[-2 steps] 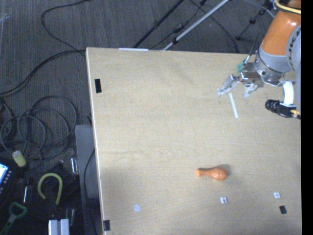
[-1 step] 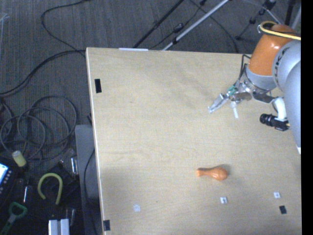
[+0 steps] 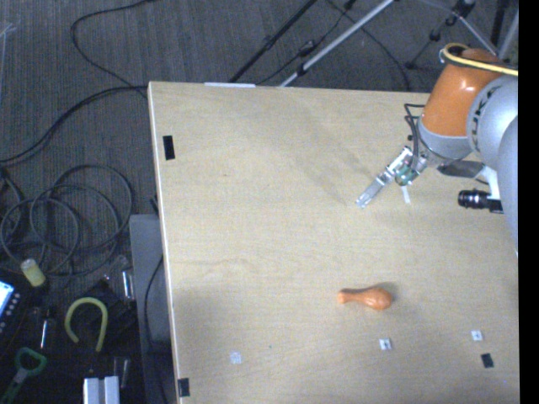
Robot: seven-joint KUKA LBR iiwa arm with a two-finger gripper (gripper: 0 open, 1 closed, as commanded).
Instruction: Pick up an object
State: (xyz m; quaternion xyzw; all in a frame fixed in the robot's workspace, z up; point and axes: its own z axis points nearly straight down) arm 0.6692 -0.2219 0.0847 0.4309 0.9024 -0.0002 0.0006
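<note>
A small orange pear-shaped object [image 3: 367, 298] lies on its side on the pale wooden bench top [image 3: 253, 225], toward the front right. My gripper [image 3: 386, 196] hangs from the grey arm with the orange band [image 3: 459, 99] at the right, well behind the object and apart from it. Its two fingers stand spread apart, one pointing down-left [image 3: 369, 197] and a shorter tip [image 3: 406, 195] to the right. Nothing is between them.
Small black and white markers [image 3: 385, 343] dot the bench near its front edge, with a black one [image 3: 168, 147] at the left edge. Cables and tools [image 3: 67, 225] lie on the floor to the left. Tripod legs [image 3: 354, 23] stand behind the bench.
</note>
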